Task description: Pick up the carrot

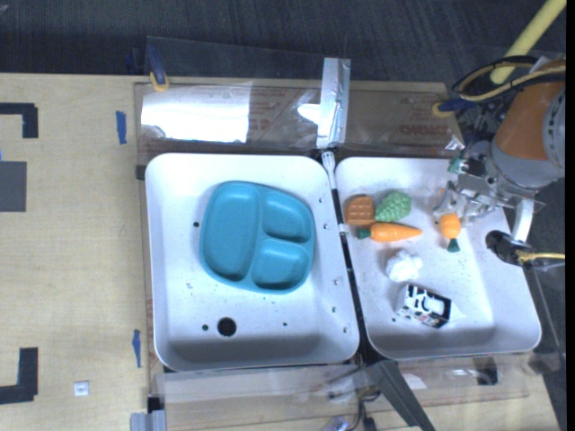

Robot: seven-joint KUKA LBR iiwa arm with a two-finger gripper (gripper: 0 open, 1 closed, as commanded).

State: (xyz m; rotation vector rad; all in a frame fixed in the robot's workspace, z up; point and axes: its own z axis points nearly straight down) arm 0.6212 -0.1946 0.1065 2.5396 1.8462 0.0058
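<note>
Lying crosswise, carrot (pixel 393 233), tip toward pincer (pixel 452 215).

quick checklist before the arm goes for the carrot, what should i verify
1. Target in view: the orange toy carrot with a green stem end lies flat in the right white bin. ok
2. Top of carrot uncovered: nothing lies over it. ok
3. Room beside it: the brown waffle-shaped toy and green bumpy toy sit close along its upper side, perhaps touching. not ok
4. Gripper above the carrot: it hangs to the right, over a small orange piece. not ok
5. Whether that small orange piece is gripped or just lying beneath. cannot tell
6. White lumpy toy below the carrot stands apart. ok
</note>
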